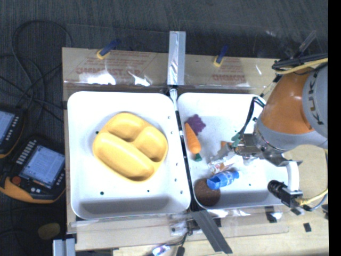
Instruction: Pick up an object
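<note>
Clutter is the main risk: in the right bin (pixel 250 103) a blue bottle (pixel 222 179), a crumpled wrapper (pixel 219 167), a brown ball (pixel 206 191), a carrot (pixel 193 138) and a purple piece (pixel 197 123) lie close together, the bottle touching the ball and the wrapper. The gripper (pixel 230 146) sits low over the bin's middle, just above the wrapper and right of the carrot; whether its jaws are open or closed I cannot tell (the wrist blocks much of it), and nothing is visibly held. A descent here could catch only the wrapper's thin edge, which would likely slip, or nudge the round bottle so that it rolls against the ball. The carrot lies beside the dividing wall, leaving little room for a jaw. The yellow bread (pixel 130 144) in the left bin (pixel 80 159) is far too broad to grip
</note>
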Tool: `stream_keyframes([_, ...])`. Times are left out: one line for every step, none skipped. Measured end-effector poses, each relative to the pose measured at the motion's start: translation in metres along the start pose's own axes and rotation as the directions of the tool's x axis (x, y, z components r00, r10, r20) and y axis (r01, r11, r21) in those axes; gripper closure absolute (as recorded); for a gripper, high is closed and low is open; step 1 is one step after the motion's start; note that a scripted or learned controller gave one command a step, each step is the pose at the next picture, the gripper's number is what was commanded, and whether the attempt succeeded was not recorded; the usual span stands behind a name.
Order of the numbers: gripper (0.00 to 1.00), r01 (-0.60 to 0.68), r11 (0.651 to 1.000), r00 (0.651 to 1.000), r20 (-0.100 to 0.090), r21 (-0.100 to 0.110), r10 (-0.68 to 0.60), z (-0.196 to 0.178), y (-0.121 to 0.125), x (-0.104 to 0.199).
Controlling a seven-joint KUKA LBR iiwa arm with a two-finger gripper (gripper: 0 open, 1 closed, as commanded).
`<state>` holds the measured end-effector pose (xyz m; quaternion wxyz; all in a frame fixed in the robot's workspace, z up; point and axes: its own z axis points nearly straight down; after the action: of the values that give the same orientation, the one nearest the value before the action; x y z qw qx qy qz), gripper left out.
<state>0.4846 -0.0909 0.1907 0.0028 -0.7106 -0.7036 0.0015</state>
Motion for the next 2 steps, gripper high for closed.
stream_keyframes([0.0, 0.086, 0.996, 0.996, 0.005, -0.018, -0.086, 0.101, 0.0528, -0.0202])
stream_keyframes([0.0, 0.086, 0.996, 0.996, 0.005, -0.018, -0.086, 0.101, 0.0528, -0.0202])
